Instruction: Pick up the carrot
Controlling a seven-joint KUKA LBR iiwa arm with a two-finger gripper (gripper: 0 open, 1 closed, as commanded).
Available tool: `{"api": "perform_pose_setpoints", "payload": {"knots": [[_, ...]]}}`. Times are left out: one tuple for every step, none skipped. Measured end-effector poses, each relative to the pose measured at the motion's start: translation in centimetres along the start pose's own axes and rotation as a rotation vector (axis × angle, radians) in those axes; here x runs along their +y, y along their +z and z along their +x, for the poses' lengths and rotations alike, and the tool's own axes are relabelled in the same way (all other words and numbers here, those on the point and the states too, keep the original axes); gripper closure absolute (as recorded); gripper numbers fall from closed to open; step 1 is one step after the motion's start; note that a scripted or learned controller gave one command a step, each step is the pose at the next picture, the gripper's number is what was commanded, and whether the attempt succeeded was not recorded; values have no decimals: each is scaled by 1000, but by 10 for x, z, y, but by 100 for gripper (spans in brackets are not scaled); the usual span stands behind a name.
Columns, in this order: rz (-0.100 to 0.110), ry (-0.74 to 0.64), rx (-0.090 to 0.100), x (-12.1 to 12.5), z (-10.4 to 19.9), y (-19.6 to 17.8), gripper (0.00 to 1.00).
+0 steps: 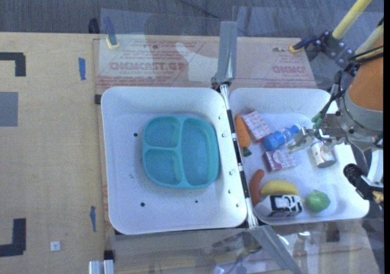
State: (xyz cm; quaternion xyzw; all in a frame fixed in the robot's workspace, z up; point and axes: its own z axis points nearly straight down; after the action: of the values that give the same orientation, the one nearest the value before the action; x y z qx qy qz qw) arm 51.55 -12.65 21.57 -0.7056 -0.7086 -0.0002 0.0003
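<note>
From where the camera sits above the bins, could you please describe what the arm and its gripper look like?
The arm enters at the right edge: a rounded orange band over grey housing. Thin dark cables run alongside it. Its gripper is a small metallic, silver-grey assembly with dark parts, reaching over the right bin.

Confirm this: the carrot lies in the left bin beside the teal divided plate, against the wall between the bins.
Not quite. The camera view shows the carrot in the right bin, against the wall between the bins. The teal divided plate sits in the left bin.
</note>
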Motion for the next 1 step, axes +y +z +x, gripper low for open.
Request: {"api": "perform_pose_setpoints", "payload": {"knots": [[-3,-250,-1,55,25,108,0]]}}
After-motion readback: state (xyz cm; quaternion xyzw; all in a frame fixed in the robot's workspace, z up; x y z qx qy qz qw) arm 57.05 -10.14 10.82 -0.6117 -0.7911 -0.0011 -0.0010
